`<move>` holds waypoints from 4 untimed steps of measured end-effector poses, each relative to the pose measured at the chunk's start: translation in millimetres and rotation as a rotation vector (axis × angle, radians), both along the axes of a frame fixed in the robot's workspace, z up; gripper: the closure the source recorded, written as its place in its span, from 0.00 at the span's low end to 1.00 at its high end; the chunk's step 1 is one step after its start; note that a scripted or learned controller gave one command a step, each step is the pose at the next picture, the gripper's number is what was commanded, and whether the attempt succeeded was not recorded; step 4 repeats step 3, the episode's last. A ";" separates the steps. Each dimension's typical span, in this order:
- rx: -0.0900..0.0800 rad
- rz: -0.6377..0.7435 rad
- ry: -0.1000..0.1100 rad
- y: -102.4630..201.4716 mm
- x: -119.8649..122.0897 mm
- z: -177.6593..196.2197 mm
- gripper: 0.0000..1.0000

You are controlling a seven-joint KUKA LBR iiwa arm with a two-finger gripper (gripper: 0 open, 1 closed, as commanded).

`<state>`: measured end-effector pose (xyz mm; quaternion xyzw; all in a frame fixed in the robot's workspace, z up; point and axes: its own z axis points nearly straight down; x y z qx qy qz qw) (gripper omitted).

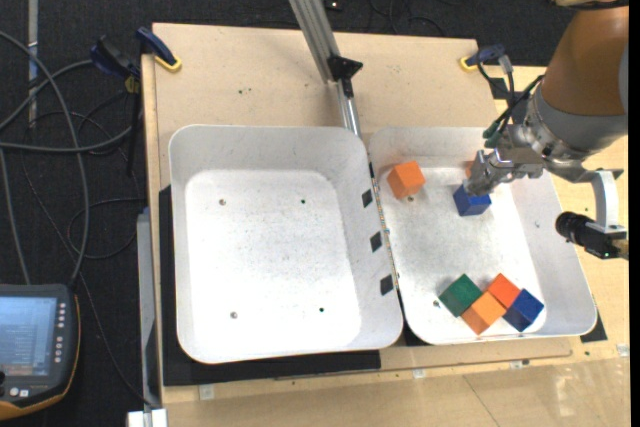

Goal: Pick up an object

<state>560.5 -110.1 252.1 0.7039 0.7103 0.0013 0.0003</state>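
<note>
My arm enters from the right, its upper part cut off by the frame edge. My pincer (480, 177) hangs low in the right bin (545, 215), directly over a blue cube (472, 202) and touching or nearly touching its top; I cannot tell how far it is open, nor whether it grips the cube. The cube's upper face is partly hidden behind it. Six hard-edged cubes lie in this bin: a lone orange cube (406, 180) near the divider, the blue one, and a touching cluster at the near edge of green (461, 295), two orange (484, 313), and dark blue (523, 309). Both bins are shallow, white, speckled, round-cornered, on a pale wooden table (260, 75).
</note>
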 end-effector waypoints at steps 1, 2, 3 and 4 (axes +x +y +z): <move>0.000 0.000 0.001 61.3 9.9 -1.3 1.00; 0.000 -0.001 0.000 108.1 28.0 4.0 1.00; 0.000 -0.001 0.002 161.3 33.2 -5.3 1.00; 0.000 -0.001 0.002 161.3 33.2 -5.3 1.00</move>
